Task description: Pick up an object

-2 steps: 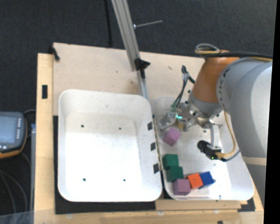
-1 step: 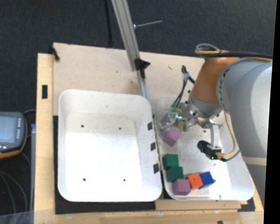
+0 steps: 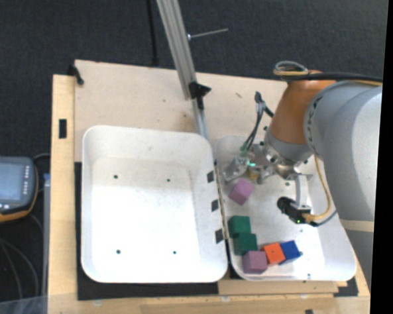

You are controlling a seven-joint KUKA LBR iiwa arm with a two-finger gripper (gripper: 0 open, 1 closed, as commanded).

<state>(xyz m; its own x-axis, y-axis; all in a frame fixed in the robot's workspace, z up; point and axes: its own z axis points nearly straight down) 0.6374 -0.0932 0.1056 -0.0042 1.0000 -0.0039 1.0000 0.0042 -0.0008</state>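
One gripper [image 3: 238, 175] hangs from the grey arm [image 3: 343, 142] low over the right bin [image 3: 340, 258], and we read a pale purple block [image 3: 241, 191] directly beneath it, touching or nearly touching the metal tip. Whether the tool is clenched on that block or released, we cannot tell, since the wrist and its cables cover the working end. We therefore treat the block as the candidate object, sitting at the gripper's foot near the wall that this bin shares with its neighbour, and not as a confirmed grasp.

Further from the gripper, toward the near edge of the same bin, we see two dark green blocks [image 3: 242, 233] stacked close together, then a second purple block [image 3: 255, 261], an orange block [image 3: 274, 253] and a blue block [image 3: 290, 249] in a tight row. Beyond the shared wall, on the gripper's far side from the arm, lies the left bin [image 3: 101, 147].

To do this step well, we judge that the tool should be centred over the pale purple block, closed squarely across two flat faces, and lifted straight up. The shared wall stands close, so a skewed approach could wedge the block against it.
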